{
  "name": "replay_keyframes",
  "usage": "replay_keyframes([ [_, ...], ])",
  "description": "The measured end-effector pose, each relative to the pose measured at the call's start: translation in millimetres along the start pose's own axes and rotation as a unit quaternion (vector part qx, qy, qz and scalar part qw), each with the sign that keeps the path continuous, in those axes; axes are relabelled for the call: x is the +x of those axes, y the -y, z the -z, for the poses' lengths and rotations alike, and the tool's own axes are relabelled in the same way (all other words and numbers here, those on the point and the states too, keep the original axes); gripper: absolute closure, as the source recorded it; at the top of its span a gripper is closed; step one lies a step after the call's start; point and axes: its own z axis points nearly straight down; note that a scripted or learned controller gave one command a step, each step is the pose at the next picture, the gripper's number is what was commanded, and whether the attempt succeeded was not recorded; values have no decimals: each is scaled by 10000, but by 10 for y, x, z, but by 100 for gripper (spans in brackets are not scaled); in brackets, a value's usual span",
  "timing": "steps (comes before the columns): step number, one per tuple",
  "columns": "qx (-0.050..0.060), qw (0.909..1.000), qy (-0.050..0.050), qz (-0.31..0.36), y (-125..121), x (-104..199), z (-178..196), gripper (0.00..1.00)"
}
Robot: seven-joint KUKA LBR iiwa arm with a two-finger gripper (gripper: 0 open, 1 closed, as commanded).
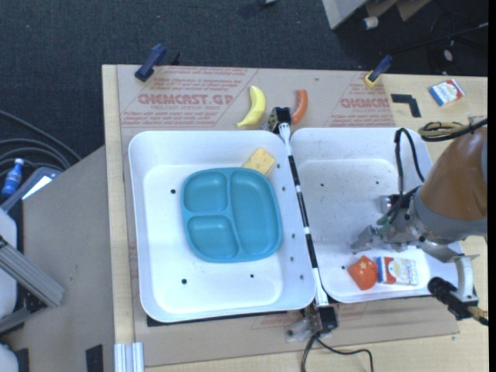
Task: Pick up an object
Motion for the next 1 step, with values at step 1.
replay_keyframes([
  [1, 7, 10000, -2, 8, 1, -85, -96, 0],
])
